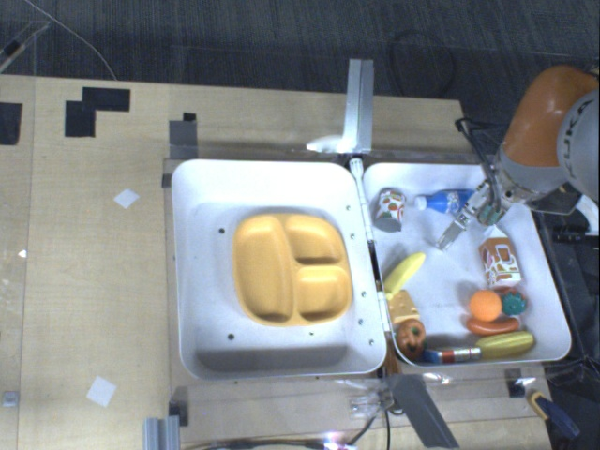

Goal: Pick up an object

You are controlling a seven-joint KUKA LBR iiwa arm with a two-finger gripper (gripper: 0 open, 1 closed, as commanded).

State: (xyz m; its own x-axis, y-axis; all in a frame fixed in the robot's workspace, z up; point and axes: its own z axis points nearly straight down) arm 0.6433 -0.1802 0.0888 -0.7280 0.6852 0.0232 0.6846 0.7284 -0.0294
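Observation:
My gripper [462,226] hangs over the upper middle of the right bin [553,279], below the grey wrist with its orange band. Just left of and above it lies a blue and white bottle [439,201]. A small grey and red cup [390,208] lies further left. A red and white can [499,262] lies just below and to the right of the gripper. A yellow banana [404,272] lies lower left of it. I see nothing held in the gripper.
At the right bin's front lie an orange ball [485,305], a teal piece [514,302], a red piece [492,325], a yellow-green piece [504,344], a small figure [405,323] and a marker [452,354]. The left bin [202,251] holds a yellow divided tray [291,268].

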